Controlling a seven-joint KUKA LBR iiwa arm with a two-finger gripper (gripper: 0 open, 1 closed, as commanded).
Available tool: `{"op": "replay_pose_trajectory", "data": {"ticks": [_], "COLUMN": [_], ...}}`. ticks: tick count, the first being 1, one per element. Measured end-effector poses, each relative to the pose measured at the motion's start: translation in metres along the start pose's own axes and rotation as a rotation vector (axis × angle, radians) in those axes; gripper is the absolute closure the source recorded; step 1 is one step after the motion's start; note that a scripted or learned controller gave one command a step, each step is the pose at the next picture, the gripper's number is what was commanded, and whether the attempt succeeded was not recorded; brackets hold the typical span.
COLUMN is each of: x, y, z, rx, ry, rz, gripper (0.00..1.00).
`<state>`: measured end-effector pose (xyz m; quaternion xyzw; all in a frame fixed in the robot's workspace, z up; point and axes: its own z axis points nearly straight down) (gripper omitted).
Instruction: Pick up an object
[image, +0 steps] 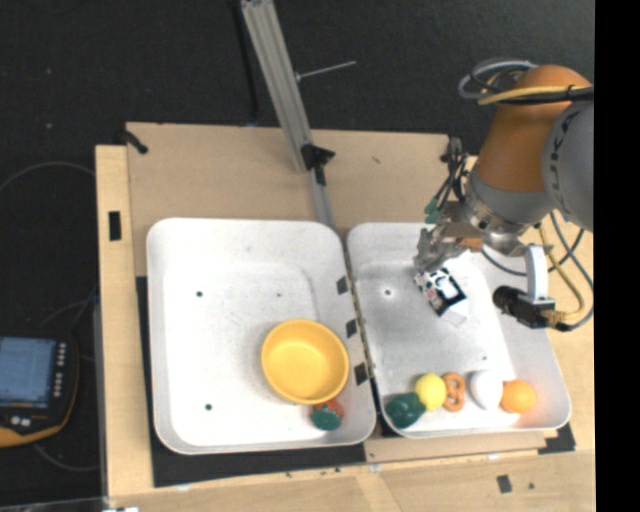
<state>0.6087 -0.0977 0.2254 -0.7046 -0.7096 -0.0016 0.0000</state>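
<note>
Gripper (441, 287) hangs over the right bin's (395, 250) bare upper floor; jaw state indeterminate. Nearest candidate, a yellow ball (431, 391), lies well below it against the near wall.

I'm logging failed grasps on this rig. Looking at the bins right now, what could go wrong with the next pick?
The hand hangs over bare floor of the right bin, apart from the objects, so closing here probably grabs nothing. The yellow ball, white ball and orange ball crowd the near wall, so a grasp could knock neighbours.
</note>
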Motion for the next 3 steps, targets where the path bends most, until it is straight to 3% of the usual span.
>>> {"op": "replay_pose_trajectory", "data": {"ticks": [2, 3], "x": [0.106, 0.165], "y": [-0.007, -0.028], "z": [-0.001, -0.01], "rx": [0.0, 0.002], "ry": [0.0, 0.001], "rz": [-0.001, -0.002], "gripper": [1.0, 1.0]}}
